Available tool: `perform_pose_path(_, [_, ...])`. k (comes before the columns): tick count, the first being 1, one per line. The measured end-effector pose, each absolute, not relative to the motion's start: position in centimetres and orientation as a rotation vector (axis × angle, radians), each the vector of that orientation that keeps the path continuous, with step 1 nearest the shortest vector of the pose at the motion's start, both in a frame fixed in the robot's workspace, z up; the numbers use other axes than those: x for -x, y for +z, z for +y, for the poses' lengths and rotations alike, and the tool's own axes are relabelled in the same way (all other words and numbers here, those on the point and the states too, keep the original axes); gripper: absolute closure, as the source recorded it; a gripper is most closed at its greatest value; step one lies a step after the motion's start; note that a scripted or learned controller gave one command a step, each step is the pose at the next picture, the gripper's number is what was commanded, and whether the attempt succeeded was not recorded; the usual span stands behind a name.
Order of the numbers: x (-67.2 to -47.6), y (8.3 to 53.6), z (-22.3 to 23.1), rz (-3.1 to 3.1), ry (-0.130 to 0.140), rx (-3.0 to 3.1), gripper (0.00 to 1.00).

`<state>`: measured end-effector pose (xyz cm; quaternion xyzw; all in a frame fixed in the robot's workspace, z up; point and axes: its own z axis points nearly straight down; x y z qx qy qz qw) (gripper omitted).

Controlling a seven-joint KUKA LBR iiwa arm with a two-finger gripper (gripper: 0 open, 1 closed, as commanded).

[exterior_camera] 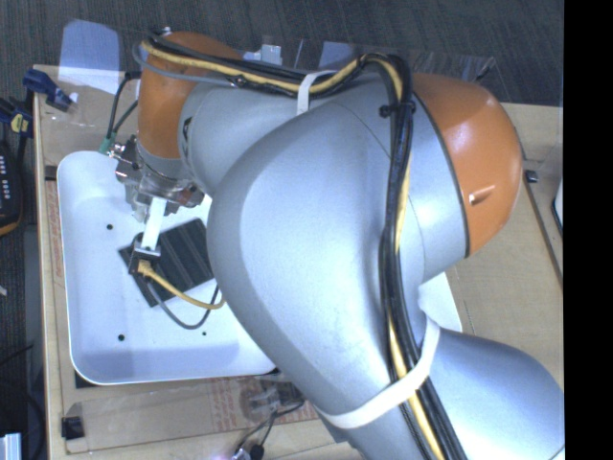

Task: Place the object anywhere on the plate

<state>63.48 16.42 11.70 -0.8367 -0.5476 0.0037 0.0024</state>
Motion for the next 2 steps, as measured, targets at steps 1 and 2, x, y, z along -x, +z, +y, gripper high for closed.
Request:
perform_pose_path(1, [-65.61,21.77,21.85,-2.332,-0.002,2.104,1.0])
perform_pose_path(2, [-65.58,21.73,21.9,-2.331,-0.001,2.103,0.0])
